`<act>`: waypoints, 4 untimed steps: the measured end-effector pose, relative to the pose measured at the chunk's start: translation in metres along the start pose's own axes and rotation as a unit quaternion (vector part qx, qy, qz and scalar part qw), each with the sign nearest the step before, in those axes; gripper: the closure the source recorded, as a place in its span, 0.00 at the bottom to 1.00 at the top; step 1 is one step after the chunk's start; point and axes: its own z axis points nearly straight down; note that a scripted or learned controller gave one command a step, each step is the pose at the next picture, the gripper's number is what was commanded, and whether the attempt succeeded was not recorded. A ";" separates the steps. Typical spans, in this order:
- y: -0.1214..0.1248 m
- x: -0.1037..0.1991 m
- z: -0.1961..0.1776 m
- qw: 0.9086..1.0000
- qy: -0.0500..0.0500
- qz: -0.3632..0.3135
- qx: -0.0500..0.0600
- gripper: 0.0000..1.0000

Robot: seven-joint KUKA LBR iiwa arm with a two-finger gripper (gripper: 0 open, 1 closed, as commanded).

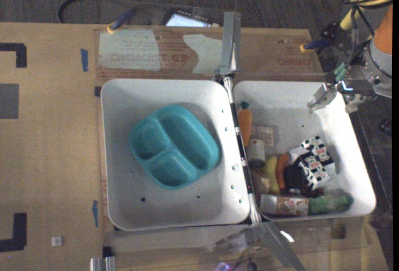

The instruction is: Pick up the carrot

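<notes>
Against the left wall of the right bin (349,120) lies the carrot (245,126), untouched; across that bin, over its far right corner, the gripper (323,98) hangs, its opening too blurred to tell, nothing visibly held; the pickup remains undone

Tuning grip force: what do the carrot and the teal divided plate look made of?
The carrot looks like moulded plastic toy food: uniform orange, smooth, with a small green cap. The teal divided plate also looks like plastic, semi-matte, with soft rounded ridges and an even colour. Neither can be confirmed at this resolution.
</notes>
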 end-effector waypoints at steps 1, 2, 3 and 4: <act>0.074 0.048 0.183 0.996 -0.001 -0.085 -0.004 0.00; 0.085 0.059 0.083 0.998 -0.001 -0.060 -0.003 0.00; 0.095 0.049 0.156 0.981 0.000 -0.192 -0.001 0.00; 0.094 0.045 0.180 0.976 0.000 -0.217 0.002 0.00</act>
